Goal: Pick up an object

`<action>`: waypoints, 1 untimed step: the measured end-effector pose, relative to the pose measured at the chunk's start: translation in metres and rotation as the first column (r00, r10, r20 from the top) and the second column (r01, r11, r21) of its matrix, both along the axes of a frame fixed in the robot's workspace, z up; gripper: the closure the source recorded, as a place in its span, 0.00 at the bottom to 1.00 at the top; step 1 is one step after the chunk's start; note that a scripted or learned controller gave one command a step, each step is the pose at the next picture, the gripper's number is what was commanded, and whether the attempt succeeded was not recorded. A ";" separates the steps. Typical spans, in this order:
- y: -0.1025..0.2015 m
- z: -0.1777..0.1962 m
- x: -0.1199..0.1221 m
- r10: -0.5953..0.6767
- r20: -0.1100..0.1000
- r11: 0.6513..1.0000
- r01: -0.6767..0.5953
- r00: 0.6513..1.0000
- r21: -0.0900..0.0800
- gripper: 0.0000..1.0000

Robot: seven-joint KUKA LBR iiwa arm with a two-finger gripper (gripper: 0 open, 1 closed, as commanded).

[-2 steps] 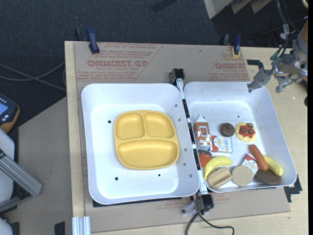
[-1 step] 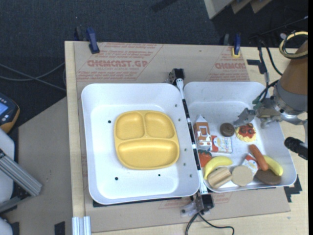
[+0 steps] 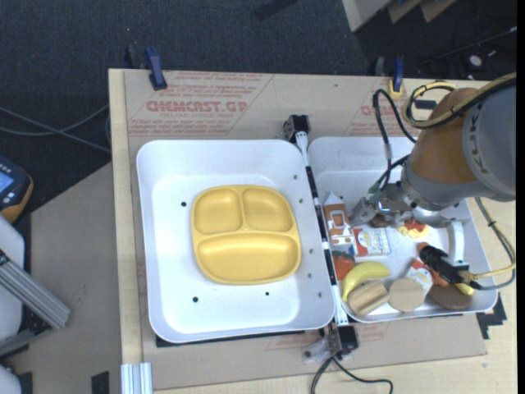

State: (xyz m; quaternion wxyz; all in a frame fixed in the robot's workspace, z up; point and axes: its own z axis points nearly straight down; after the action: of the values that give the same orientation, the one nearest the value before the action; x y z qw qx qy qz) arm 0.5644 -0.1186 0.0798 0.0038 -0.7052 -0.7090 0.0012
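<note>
Lying in the right bin (image 3: 353, 156), toward its left wall: a red-and-white carton (image 3: 338, 230), long axis running from the far side to the near side, roughly parallel to the wall between the two bins. Just beside it on the right, a small white packet with red print (image 3: 374, 241). Right above and behind these two, close over the packet, the gripper (image 3: 371, 212), hung from the grey arm with its orange band (image 3: 439, 150); whether wide, narrow or clamped on anything, impossible to tell from this angle.

Nearer the front of the same bin, a yellow banana (image 3: 365, 272), curved, lying crosswise, left to right. Crowded against it in front, a tan oval piece (image 3: 368, 298), a pale round disc (image 3: 404, 295) and a brown lump (image 3: 448, 295) in the front right corner.

In the left bin (image 3: 164, 220), alone and centred, a yellow divided plate (image 3: 244, 234), three compartments, well apart from the gripper.

Under both bins, the bench (image 3: 197, 105), covered by a tan sheet with red lettering, pinned at the far edge by blue clamps (image 3: 154, 66). Around it, dark carpet (image 3: 66, 39) with loose cables.
</note>
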 end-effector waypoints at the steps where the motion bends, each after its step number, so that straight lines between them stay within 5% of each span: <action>1: -0.032 0.005 0.029 -0.005 0.010 1.000 0.005 1.000 -0.003 0.00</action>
State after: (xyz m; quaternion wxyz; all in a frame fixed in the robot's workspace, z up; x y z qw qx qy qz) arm 0.5932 -0.1508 0.0852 -0.0009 -0.7070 -0.7072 -0.0012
